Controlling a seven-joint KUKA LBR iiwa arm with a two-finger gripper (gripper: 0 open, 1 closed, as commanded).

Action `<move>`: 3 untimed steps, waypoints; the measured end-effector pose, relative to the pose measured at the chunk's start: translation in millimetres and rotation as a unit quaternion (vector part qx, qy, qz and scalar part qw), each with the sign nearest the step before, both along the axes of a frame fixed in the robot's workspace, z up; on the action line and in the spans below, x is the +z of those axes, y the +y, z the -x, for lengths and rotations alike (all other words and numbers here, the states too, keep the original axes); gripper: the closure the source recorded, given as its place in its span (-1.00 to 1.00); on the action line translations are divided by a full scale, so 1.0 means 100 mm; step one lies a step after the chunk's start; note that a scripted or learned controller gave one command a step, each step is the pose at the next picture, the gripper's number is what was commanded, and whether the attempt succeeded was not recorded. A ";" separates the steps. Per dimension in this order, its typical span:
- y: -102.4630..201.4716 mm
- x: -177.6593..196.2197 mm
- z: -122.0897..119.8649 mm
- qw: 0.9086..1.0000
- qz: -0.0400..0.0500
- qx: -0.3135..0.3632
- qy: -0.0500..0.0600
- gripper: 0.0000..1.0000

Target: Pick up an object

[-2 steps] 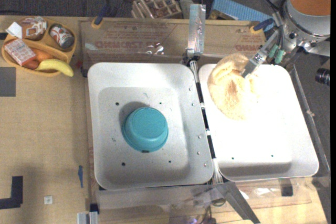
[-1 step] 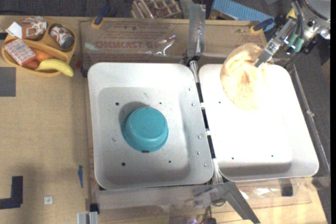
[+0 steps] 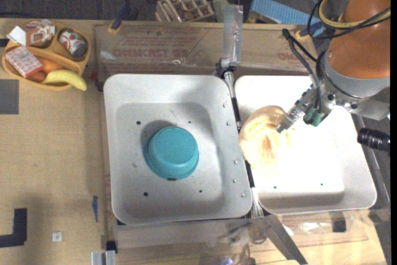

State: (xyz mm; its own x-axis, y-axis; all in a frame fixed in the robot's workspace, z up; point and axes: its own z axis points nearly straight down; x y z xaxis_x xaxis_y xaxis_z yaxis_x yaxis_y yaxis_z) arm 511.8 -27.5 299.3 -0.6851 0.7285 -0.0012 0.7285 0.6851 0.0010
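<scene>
Two white bins are set side by side on the bench (image 3: 49,164), a teal bowl (image 3: 172,152) lying in the left bin (image 3: 118,108). At the right bin's (image 3: 347,183) left edge, the hand (image 3: 286,125) is seen touching a pale, blurred object (image 3: 263,136); its opening cannot be told.

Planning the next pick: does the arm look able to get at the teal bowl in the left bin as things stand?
Probably yes. The upturned teal plastic bowl sits alone mid-floor in the left white bin, with nothing over it. The gripper is at the pale crumpled object in the right bin, so the arm must cross the divider.
</scene>
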 end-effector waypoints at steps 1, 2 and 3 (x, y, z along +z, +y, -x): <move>-0.01 0.00 0.00 1.000 0.000 -0.001 -0.001 -1.00; -0.62 -1.11 -0.15 0.996 0.000 -0.089 0.000 -1.00; -0.64 -1.14 -0.34 0.992 0.000 -0.128 -0.002 -1.00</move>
